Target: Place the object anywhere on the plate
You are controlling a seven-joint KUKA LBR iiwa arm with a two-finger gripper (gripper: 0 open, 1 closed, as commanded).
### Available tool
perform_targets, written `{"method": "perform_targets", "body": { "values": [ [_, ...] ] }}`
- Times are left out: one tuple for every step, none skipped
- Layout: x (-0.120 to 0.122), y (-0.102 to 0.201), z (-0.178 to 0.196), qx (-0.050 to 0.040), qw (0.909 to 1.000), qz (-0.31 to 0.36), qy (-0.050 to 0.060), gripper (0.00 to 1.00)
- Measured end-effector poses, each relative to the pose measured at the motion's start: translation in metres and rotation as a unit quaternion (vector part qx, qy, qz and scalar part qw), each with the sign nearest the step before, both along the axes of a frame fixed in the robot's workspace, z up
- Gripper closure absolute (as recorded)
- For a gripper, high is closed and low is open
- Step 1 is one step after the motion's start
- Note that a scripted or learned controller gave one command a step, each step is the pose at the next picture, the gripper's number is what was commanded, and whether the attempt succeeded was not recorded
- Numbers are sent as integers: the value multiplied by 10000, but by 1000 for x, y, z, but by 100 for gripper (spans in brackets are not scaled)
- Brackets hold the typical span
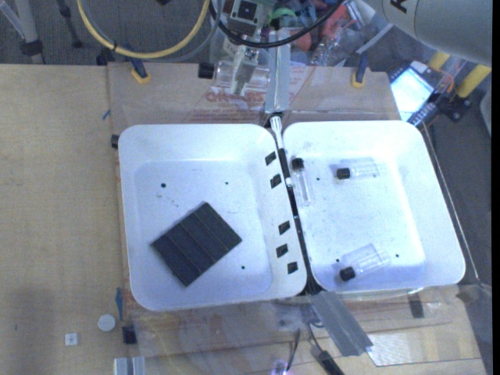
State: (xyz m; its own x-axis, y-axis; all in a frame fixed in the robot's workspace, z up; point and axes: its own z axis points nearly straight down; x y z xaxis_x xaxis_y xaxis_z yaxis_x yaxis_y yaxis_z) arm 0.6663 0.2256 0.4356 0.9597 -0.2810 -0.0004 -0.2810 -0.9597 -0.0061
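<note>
Three clear plastic vials with black caps (355, 170) lie in the right bin (437, 209), judged light, stiff and slippery, best pinched across the barrel; hand (246, 61) above the bins' far edge, state undeterminable.

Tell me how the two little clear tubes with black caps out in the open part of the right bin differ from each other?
The upper tube lies near the bin's far side, almost level across the picture; the lower tube lies near the near side, tilted, its clear end higher than its cap. The lower one looks a little longer and thicker. Both are clear with a black cap at the left end, and both rest on the floor of the right bin, apart from each other.
</note>
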Motion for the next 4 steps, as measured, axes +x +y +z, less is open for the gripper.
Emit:
{"method": "perform_targets", "body": {
  "values": [
    [0,1,0,-2,9991,427,-10,100],
    [0,4,11,27,9991,427,-29,100],
    [0,5,22,60,9991,416,-52,100],
    [1,5,33,92,9991,397,-76,100]
  ]
}}
